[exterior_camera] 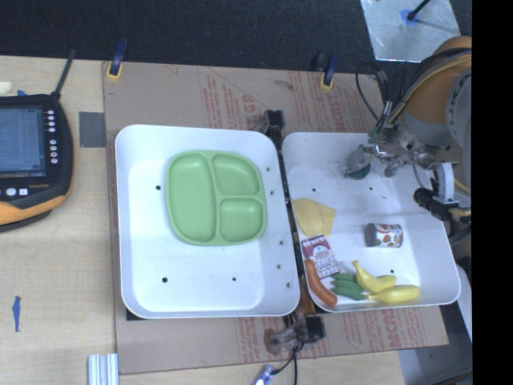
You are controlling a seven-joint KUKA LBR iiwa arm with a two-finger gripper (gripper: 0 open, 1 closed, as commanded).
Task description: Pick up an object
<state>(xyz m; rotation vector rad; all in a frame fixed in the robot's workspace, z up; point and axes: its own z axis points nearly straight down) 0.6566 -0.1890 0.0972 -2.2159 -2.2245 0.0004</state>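
My gripper [373, 165] hangs over the far part of the right bin [417, 267], its two fingers spread apart with only bare white floor between them. Toward the near side of that bin lie a yellow cheese wedge [313, 213], a small grey and red can [385, 235] on its side, a red and white carton [321, 256], a sausage [319, 287], a green pea pod [346, 287], a banana [372, 277] and a yellow lemon-like piece [397, 294]. The can is the nearest thing to the gripper, well apart from it.
A green divided plate [216, 197] lies in the left bin [144, 287]. A teach pendant [28, 155] rests on the bench at far left. The two bins meet at a ridge [285, 215]. Blue clamps [117, 58] hold the cardboard under the bins.
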